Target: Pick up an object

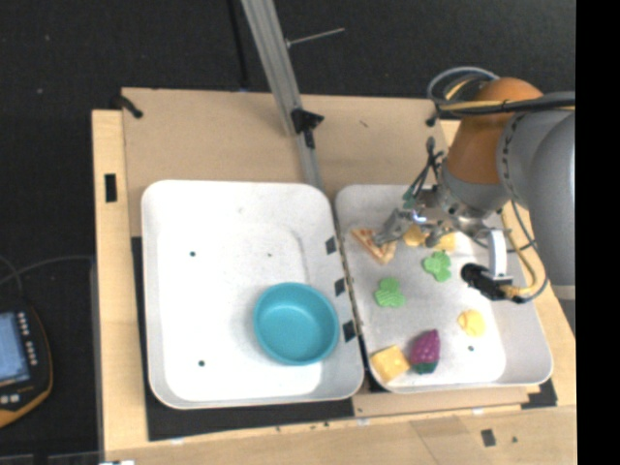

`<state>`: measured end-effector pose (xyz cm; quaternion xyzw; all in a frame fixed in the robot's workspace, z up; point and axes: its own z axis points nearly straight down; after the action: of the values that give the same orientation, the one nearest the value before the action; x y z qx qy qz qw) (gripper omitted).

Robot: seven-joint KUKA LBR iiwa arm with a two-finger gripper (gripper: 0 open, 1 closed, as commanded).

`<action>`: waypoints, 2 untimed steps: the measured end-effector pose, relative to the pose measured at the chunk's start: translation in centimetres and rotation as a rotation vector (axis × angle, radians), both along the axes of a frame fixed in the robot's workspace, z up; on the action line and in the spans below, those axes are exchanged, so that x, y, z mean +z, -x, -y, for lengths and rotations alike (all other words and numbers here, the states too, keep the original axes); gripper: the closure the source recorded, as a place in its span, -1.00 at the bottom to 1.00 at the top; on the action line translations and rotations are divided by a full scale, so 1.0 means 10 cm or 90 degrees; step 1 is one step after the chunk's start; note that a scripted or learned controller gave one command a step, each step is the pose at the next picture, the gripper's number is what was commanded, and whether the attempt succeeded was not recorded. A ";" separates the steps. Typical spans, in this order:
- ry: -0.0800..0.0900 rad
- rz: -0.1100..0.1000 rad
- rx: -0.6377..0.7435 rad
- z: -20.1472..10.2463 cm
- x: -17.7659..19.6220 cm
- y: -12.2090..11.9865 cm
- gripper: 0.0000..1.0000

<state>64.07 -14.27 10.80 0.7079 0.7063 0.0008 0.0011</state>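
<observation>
Note the arm reaching low into the right bin. The left bin bears a blue bowl. The gripper sits just beside the tan piece at the right bin's upper left; its state cannot be told. In my judgement nothing is lifted yet; grasp and lift remain.

Black floor around tan wooden bench; grey metal pole slanting across; handheld screen device far left.
</observation>
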 end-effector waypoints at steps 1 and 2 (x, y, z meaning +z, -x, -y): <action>0.001 0.004 -0.002 0.01 0.15 -0.02 1.00; 0.001 0.002 -0.001 0.02 0.63 0.05 1.00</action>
<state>63.52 -14.45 17.15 0.7084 0.7058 0.0014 0.0025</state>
